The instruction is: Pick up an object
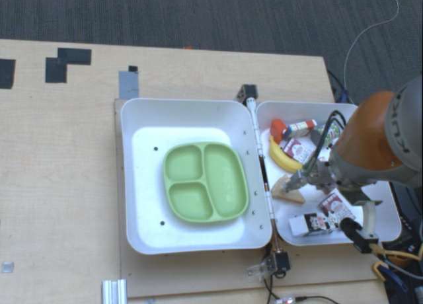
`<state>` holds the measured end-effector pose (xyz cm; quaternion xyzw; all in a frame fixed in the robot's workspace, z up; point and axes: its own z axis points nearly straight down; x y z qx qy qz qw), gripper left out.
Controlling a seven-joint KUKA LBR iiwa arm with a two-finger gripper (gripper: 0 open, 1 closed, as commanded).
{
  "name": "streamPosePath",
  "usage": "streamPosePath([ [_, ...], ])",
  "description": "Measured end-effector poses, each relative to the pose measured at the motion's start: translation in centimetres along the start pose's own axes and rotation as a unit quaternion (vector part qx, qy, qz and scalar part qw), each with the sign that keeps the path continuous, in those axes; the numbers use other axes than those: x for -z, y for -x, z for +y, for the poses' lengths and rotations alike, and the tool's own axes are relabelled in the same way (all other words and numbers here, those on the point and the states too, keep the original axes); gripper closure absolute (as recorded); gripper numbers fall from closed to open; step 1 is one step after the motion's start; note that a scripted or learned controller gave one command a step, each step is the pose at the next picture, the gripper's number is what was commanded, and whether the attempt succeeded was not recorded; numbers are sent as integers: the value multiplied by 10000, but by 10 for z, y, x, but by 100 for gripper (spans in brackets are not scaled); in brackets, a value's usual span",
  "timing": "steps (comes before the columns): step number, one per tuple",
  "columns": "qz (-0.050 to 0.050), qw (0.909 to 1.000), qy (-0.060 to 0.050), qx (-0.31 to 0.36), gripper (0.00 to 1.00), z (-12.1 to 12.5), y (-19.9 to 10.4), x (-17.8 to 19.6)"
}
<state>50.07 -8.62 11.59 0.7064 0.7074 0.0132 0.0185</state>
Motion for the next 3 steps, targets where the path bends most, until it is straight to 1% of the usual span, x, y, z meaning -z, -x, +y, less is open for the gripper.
streamPosePath([
  [1, -1, 10000, 25, 8, 100, 2, 0, 11],
  [2, 1, 10000, 23, 9, 0, 2, -1, 11],
  [3, 58, 9999, -127, 12, 0, -8, -3, -24],
])
